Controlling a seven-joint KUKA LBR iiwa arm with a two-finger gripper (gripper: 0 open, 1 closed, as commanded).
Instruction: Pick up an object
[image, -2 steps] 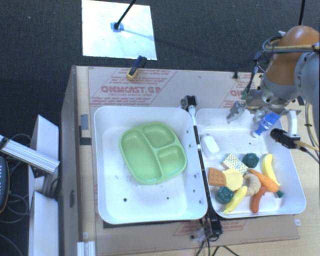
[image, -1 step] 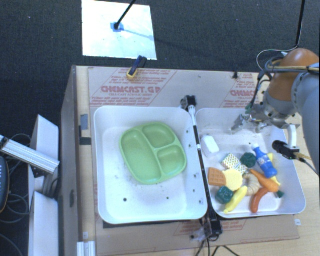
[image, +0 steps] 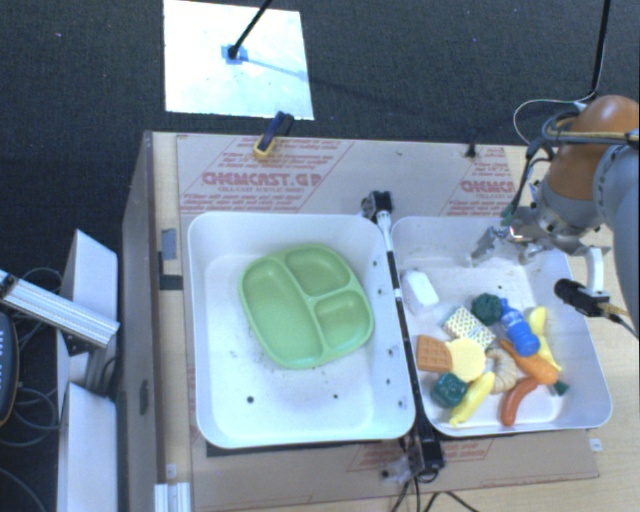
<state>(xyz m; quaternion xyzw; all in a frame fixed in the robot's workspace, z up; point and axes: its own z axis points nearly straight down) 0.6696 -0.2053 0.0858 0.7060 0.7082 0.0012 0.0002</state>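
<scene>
Gripper, state unclear, above right bin; one green tray in left bin

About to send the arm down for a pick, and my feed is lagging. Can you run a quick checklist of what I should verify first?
1. Claw over the right bin: ok, it sits above that bin's upper edge.
2. Claw carrying nothing: cannot tell, too small to see.
3. Targets present: ok, a toy pile lies in the lower half of the right bin.
4. Claw lined up over a target: not ok, the pile lies well below it in the view; the closest thing is a white block, off to its left.
5. An isolated pick: ok, the white block lies apart from the pile.
6. Left bin: ok, just a green tray, away from the arm.
</scene>
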